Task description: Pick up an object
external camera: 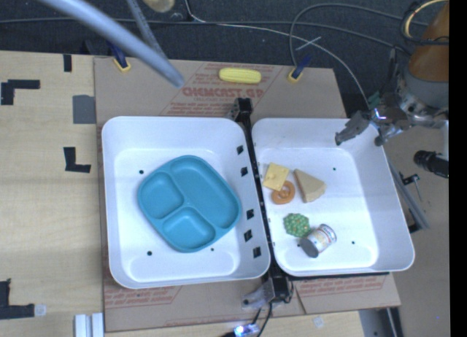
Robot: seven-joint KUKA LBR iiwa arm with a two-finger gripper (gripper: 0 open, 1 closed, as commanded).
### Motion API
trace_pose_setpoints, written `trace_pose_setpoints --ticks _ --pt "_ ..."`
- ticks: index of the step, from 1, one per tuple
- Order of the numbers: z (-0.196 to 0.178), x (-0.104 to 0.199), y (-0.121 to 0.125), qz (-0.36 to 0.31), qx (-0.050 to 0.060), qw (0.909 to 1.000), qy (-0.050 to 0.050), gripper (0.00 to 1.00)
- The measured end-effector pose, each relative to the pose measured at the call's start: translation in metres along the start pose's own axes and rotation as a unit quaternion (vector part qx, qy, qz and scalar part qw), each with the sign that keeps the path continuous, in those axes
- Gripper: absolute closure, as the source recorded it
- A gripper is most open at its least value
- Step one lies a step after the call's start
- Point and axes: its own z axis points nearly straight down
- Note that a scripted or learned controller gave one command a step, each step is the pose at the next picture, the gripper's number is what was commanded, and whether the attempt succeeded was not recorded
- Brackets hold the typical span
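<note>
Camera view, fixed overhead at a slant. Two white bins sit side by side on the counter (44, 182), over a brown cardboard sheet (211, 91) with red print too blurred to read.

Left bin (120, 135): one blue divided plate (189, 203), three compartments, lying flat near the middle, turned at an angle to the bin walls.

Right bin (379, 204): five small objects clustered toward its left half.
- yellow cheese-like block (276, 176), close to the divider
- orange round piece (284, 194), touching or just below the block; detail too small to resolve
- tan wedge (309, 185), just right of the orange piece
- green bumpy item (295, 223), below those
- small metal can (318, 240) lying on its side, just beside the green item, dark end facing lower left

End effector (365, 128) hangs over the upper right rim of the right bin, well apart from the cluster. Its two fingers stand spread, nothing between them. Arm body is cut off at the frame's right side; only the wrist (419, 95) and some orange (438, 25) are visible.

Yellow elongated object (239, 75) lies on the cardboard above the bins. A grey pole (95, 18) crosses the upper left, out of focus.
</note>
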Motion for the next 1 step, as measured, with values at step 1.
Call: trace_pose_setpoints --ticks 1 --pt "0.0504 0.0078 -0.0075 0.000 0.000 1.0000 0.000 0.00"
